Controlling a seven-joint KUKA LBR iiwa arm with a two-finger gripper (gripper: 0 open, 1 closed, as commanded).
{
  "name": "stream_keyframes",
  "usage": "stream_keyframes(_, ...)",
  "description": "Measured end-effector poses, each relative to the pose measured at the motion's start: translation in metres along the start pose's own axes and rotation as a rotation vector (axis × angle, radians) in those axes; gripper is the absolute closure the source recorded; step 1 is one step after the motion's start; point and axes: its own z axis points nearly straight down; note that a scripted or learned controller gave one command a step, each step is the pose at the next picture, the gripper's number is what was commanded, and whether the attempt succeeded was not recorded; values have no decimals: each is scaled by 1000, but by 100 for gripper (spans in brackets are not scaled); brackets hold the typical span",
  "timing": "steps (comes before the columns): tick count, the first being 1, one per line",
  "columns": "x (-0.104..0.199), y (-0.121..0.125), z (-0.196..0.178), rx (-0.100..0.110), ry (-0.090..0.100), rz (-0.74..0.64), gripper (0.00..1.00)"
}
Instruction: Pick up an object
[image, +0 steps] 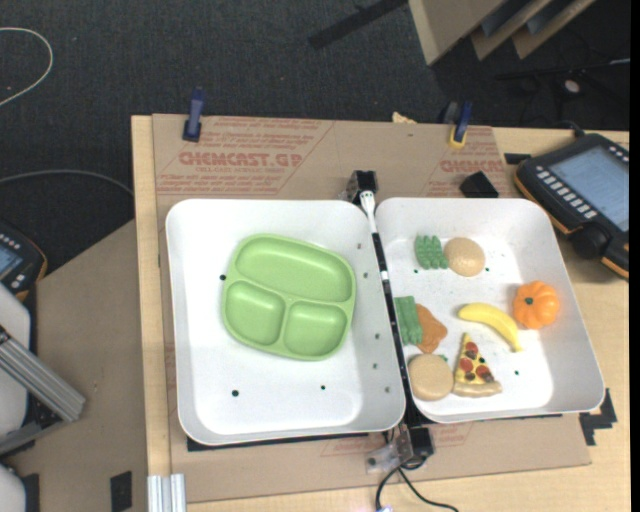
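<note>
A brown cardboard sheet (300, 145) printed with red lettering covers the tabletop (90, 300), held at its far edge by two blue clamps (193, 115). Dark carpet (150, 50) lies beyond.

The left white bin (200, 380) holds a light green three-compartment plastic plate (289, 296).

The right white bin (560, 380) holds toy food: a green ridged piece (431, 252) beside a beige round bun (464, 256) at the far side, an orange pumpkin (536, 304) to the right, a yellow banana (490, 322) centrally, and a pizza slice (474, 370) beside a tan round cookie (431, 377) near.
</note>
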Motion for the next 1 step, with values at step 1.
stream_keyframes(1,1,1,31,-2,0,-2,100)
